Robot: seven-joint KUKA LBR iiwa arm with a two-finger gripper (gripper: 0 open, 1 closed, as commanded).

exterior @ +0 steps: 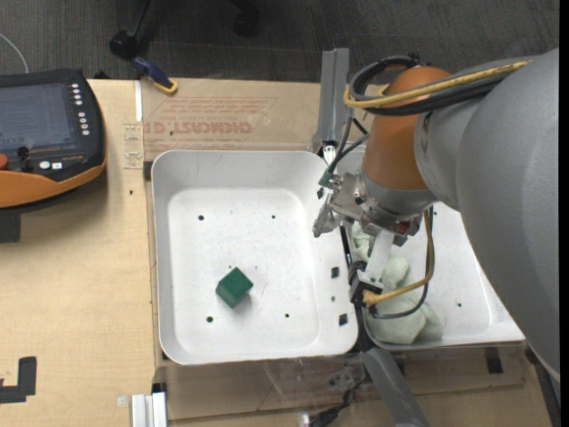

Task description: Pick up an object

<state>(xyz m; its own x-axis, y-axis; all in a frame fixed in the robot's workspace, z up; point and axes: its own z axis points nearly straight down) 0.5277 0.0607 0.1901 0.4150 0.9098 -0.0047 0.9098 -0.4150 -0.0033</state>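
Note:
A small green cube (234, 287) lies in the left bin (178, 238), towards its front and left of centre. The gripper (363, 238) hangs low over the left side of the right bin (480, 314), below the orange band of the arm. Pale greenish-white soft objects (404, 323) lie in the right bin directly under and in front of the gripper, one of them (394, 270) right beside it. The wrist hides the gripper's tip, and I cannot see whether anything is held.
The arm's grey body covers most of the right bin. A teach pendant (44, 136) rests on the bench at far left. A cardboard sheet (222, 123) lies behind the left bin. A grey post (334, 96) stands between the bins at the back.

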